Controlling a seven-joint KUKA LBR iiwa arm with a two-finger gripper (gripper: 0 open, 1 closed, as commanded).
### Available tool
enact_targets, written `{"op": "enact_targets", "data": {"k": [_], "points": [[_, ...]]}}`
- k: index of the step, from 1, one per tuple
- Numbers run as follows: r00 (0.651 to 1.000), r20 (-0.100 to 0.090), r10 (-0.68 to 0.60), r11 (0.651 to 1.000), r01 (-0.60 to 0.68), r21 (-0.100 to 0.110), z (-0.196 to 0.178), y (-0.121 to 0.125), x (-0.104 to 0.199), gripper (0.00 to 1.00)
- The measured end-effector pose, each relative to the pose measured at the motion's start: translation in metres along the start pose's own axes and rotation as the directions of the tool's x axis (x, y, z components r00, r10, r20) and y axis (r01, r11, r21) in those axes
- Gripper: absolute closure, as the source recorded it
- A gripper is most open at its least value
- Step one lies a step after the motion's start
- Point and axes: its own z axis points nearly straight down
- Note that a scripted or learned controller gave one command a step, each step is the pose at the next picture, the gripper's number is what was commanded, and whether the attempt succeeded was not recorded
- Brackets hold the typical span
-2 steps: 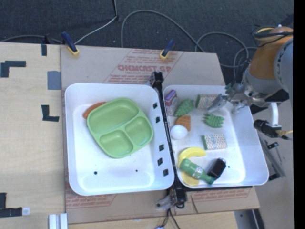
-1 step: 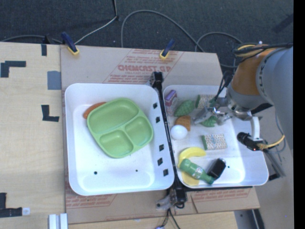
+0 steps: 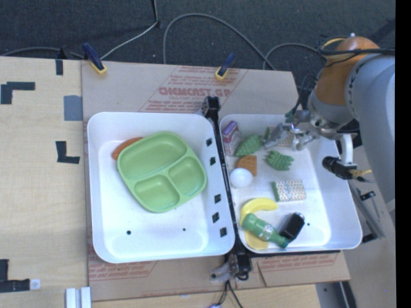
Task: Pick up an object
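Right now we see the loose objects gathered in the right bin: a small purple carton near its top-left corner, two green leafy toys below the gripper, a white ball touching a small orange piece, a patterned block, and toward the front a yellow banana, a green bottle and a black item close together. Our gripper sits low over the bin's upper part, just above the leafy toys; nothing shows between its fingers, though the metal there is blurred and we cannot tell how far apart they stand. Beside it, the left bin holds a green divided plate resting over an orange thing.
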Motion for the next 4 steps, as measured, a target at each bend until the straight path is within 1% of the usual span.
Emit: {"op": "enact_targets", "data": {"k": [1, 2, 3, 4], "points": [[1.0, 0.001, 0.001, 1.0, -0.001, -0.002, 0.017, -0.052, 0.018, 0.0], [1.0, 0.002, 0.004, 1.0, -0.004, -0.001, 0.017, -0.157, 0.01, 0.0], [1.0, 0.002, 0.0, 1.0, 0.0, -0.007, 0.016, -0.09, 0.044, 0.0], [1.0, 0.0, -0.001, 1.0, 0.001, -0.003, 0.017, -0.006, 0.07, 0.0]]}}
